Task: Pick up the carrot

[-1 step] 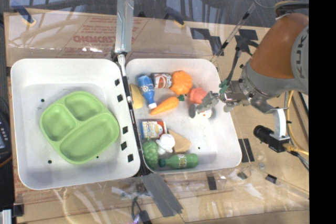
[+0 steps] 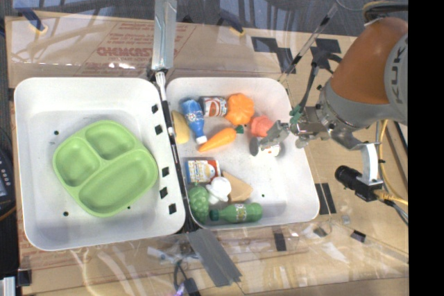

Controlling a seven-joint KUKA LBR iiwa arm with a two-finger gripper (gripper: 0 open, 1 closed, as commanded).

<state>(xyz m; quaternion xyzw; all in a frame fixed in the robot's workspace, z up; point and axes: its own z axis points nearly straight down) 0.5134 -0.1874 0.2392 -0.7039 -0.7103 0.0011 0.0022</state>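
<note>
The counter (image 2: 361,246) carries two white bins; the left bin (image 2: 28,149) holds a green divided plate (image 2: 104,166), and the right bin (image 2: 295,180) holds a crowd of toy foods. The carrot (image 2: 218,140) lies tilted near the bin's middle, just beside a blue bottle (image 2: 193,117) and below a small pumpkin (image 2: 240,108), with a reddish piece (image 2: 261,125) to its right. That crowding is the risk: a descent slightly off could close on a neighbour or nudge the carrot aside. The end effector (image 2: 267,142) sits low at the bin's right side, near the reddish piece, well short of the carrot; nothing shows in its grasp, and I cannot tell how wide it is.
</note>
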